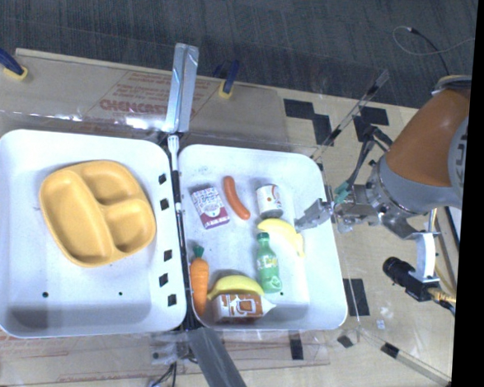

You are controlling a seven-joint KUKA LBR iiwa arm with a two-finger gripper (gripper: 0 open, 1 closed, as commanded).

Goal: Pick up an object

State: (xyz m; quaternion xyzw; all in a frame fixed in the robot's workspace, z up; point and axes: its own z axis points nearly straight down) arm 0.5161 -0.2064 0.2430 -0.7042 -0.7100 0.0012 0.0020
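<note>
We found the desk (pixel 398 323) carrying two white bins side by side. The left bin (pixel 13 280) held a yellow divided plate (pixel 98 211), lying flat in its upper half.

The right bin (pixel 321 306) held all the loose items. A red box (pixel 210 207) lay near the upper left, its long axis running roughly top to bottom in the view. Just right of it lay a sausage (pixel 236 197), its long axis slanting from upper left to lower right. A small can (pixel 269 201) sat further right, apart from the sausage. Below the can a yellow lemon-like item (pixel 281 233) touched the top of a green bottle (pixel 267 263), whose long axis ran nearly top to bottom, cap end pointing up the view. A carrot (pixel 198 283) lay along the bin's left wall, long axis top to bottom, its green top pointing up the view. A banana (pixel 235 285) curved across just above an orange carton (pixel 239 307) at the lower edge.

The arm (pixel 422 156) stood to the right of the bins. The gripper (pixel 313 214) hung over the right bin's right rim, beside the yellow item. We observed nothing between its fingers; we could not tell how far apart they stood.
</note>
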